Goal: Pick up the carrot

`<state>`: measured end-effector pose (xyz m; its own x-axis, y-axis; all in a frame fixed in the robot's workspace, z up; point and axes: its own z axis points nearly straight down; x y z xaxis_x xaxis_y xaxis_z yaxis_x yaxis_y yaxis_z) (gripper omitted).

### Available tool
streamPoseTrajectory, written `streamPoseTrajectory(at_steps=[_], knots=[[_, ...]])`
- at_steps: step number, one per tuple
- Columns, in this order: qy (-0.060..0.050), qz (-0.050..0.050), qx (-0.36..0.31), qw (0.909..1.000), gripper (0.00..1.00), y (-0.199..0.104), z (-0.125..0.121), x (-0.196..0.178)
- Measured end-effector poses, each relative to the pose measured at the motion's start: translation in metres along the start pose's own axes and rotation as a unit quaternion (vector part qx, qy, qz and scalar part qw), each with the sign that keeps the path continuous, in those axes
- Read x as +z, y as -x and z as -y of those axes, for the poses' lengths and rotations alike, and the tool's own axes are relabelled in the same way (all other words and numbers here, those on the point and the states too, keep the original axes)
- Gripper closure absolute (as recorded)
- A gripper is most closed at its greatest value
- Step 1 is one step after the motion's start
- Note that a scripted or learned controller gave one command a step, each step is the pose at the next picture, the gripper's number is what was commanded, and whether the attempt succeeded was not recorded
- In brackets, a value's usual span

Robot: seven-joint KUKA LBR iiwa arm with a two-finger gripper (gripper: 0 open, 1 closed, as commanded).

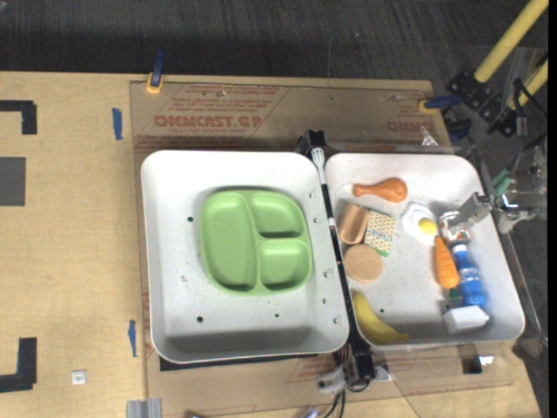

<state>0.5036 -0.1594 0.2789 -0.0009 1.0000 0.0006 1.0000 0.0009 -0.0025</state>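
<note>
Reaching in over the right rim of the right bin (500, 259), the tool (459, 219) sits low near that bin's right side; whether it is spread or pressed together I cannot tell, as its shape is blurred against the white floor. Nothing is visibly pinched in it. Just below the tool lies the carrot (446, 265), orange, lengthwise toward the near edge of the bin, its upper end close under the tool. Touching the carrot's right side is a blue bottle (467, 280), with a white block (466, 318) at its near end by the bin's near right corner. Just left of the tool is a fried egg (422, 225). Toward the far edge lies an orange chicken drumstick (383, 189). Along the bin's left side are a tan cup (352, 223), a patterned cracker (379, 232) and a round brown cookie (365, 264), with a banana (374, 320) at the near left corner. Beside it on the table, the left bin (165, 303) holds a green divided plate (224, 273) in its middle.
</note>
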Motion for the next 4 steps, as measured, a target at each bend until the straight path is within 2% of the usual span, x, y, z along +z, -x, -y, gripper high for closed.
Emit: streamPoseTrajectory(at_steps=[1,2,3,4], knots=[[0.003,0.001,0.042,0.9991,0.0,0.024,0.019,0.167],[0.003,0.002,0.162,0.9868,0.0,-0.017,0.005,0.191],[0.007,0.007,0.164,0.9864,1.0,-0.012,0.004,0.179],[0.004,0.0,0.18,0.9837,1.0,-0.045,-0.027,0.069]])
